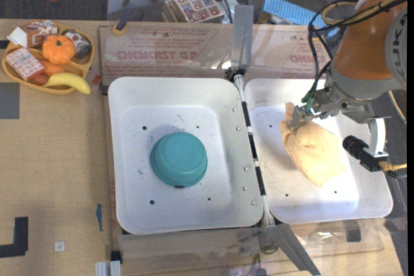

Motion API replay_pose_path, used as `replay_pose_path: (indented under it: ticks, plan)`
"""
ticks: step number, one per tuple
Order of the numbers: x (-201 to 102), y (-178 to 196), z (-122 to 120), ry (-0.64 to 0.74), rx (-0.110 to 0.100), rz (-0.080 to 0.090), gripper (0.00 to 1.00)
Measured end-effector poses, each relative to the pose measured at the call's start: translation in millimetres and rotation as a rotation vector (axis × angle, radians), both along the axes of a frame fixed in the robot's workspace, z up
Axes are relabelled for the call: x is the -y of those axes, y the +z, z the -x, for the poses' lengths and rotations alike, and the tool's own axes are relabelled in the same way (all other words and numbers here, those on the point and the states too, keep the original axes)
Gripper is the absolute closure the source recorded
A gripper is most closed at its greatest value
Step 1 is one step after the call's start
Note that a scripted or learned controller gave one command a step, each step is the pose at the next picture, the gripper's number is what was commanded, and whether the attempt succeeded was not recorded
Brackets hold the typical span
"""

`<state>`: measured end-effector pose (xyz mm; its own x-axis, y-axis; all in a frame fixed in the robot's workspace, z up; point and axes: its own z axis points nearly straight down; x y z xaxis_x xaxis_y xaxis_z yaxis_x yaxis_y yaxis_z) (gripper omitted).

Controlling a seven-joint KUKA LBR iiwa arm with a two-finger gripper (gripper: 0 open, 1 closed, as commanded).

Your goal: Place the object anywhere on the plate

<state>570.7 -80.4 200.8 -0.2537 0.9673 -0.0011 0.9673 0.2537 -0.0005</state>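
Note:
A teal round plate lies in the middle of the left bin. A soft tan object, pale yellow and lumpy, rests in the right bin. Its upper left corner is drawn up into a peak. My gripper hangs over that corner, with its fingers shut on the peak of the tan object. The rest of the object still lies on the bin floor. The grey arm with its orange band reaches in from the upper right.
A raised divider separates the two bins between the object and the plate. A yellow dish of toy fruit sits on the bench at the far left. Cardboard and clutter lie behind the bins.

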Motion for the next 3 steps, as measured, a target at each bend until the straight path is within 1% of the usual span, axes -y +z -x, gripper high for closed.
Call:
replay_pose_path:
  ticks: [1, 3]
  plan:
    - [-0.2, 24.1, -0.9, 0.002, 0.003, 0.000, 1.00]
    - [-85.3, 22.5, -50.9, 0.803, 0.007, 0.001, 1.00]
